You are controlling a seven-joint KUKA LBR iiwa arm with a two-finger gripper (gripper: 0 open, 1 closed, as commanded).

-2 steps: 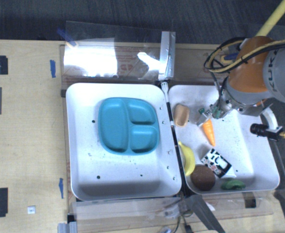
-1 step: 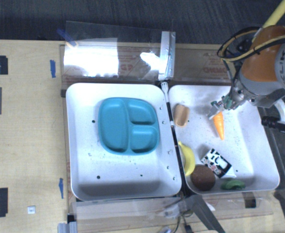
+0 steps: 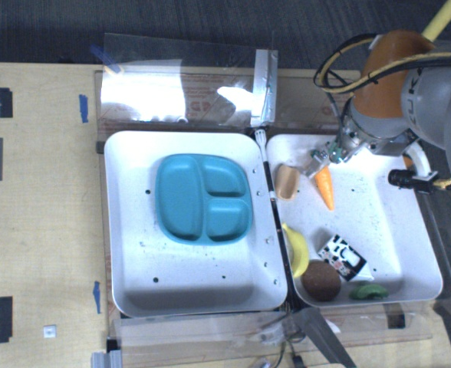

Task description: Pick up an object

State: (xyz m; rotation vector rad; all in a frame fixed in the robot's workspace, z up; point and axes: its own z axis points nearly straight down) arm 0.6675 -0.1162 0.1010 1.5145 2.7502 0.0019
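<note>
1. We see the gripper [image 3: 329, 156] low in the right bin [image 3: 409, 228], near its back left corner, just above the top of the orange carrot [image 3: 325, 187].
2. We cannot tell whether it is clenched or released.
3. The carrot lies on the bin floor, with a tan cylinder [image 3: 287, 180] just to its left.
4. A banana [image 3: 296, 250], a brown ball [image 3: 320, 280], a black-and-white item [image 3: 342, 256] and a green piece [image 3: 369, 290] lie at the front.
5. The left bin [image 3: 126, 205] holds a blue divided plate [image 3: 204, 198].
</note>
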